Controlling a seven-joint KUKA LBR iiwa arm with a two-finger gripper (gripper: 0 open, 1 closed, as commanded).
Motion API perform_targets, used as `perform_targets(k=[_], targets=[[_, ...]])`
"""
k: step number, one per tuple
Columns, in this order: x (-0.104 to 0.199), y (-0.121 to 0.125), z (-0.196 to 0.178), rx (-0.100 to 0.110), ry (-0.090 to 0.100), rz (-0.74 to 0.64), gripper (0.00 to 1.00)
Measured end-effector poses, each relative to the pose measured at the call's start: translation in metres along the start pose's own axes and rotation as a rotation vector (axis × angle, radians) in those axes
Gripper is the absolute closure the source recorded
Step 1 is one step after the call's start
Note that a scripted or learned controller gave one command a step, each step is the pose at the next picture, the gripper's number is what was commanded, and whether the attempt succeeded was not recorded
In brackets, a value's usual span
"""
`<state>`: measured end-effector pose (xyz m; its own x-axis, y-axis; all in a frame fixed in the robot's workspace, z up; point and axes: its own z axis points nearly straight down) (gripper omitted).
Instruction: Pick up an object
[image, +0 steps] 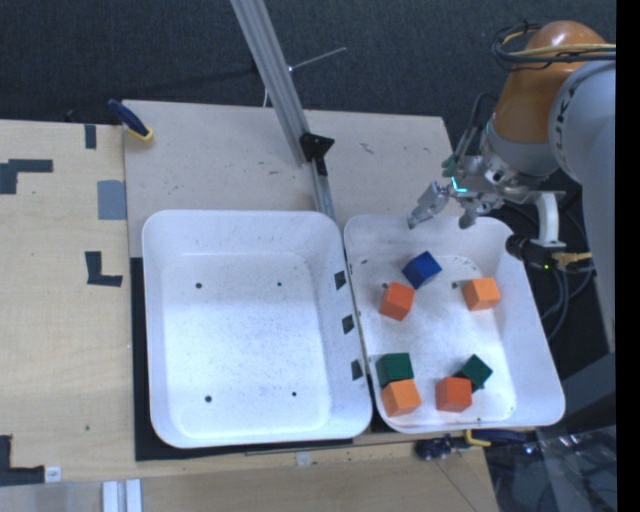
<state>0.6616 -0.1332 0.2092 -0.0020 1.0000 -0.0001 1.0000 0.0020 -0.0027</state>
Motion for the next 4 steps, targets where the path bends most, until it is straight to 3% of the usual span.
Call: perform_targets(k=[1, 3, 4], targets=[[0.000, 0.000, -0.001, -0.001, -0.002, 0.000, 0.00], [-0.007, 0.000, 0.115, 0.005, 0.000, 0.000, 0.00], [-0.006, 0.002, 0.101, -0.001, -0.001, -0.002, 1.00]])
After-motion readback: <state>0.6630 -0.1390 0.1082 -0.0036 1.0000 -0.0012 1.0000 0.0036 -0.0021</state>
